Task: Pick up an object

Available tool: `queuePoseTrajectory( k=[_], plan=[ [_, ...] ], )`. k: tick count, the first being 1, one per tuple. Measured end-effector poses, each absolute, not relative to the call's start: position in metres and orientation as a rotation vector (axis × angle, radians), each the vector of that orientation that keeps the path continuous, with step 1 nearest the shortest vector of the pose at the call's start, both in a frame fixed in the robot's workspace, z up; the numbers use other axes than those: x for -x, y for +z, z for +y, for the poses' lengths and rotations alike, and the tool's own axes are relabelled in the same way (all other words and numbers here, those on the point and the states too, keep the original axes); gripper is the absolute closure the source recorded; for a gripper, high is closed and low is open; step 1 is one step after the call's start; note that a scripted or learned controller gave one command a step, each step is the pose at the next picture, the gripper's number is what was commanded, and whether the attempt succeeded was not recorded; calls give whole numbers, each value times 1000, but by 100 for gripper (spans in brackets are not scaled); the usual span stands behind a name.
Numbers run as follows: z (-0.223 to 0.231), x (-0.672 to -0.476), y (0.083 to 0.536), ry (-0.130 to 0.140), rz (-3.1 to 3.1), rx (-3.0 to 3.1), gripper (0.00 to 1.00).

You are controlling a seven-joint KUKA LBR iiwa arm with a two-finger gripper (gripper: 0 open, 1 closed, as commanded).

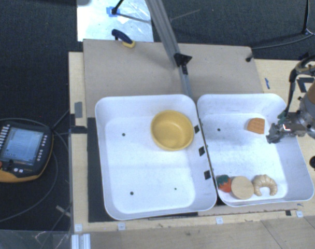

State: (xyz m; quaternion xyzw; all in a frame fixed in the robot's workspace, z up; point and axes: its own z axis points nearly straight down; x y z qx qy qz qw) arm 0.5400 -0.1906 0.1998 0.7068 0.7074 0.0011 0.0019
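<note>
Camera view: my gripper [276, 134], grip state unclear, hangs beside the orange wedge [256, 125] at its ten o'clock; croissant [265, 184] at six.

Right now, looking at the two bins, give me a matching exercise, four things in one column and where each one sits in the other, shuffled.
Things:
1. yellow bowl
2. orange wedge
3. croissant
4. gripper

Places:
A. near end of the right bin, beside a tan disc
B. left bin, far part
C. right bin's right side, just beside the wedge
D. right bin, far part

Pairs: 1-B, 2-D, 3-A, 4-C
</note>
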Motion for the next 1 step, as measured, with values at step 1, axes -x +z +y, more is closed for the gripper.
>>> queuePoseTrajectory(
  k=[1],
  plan=[
    [-191,-541,221,2,2221,-2219,100]
  ],
)
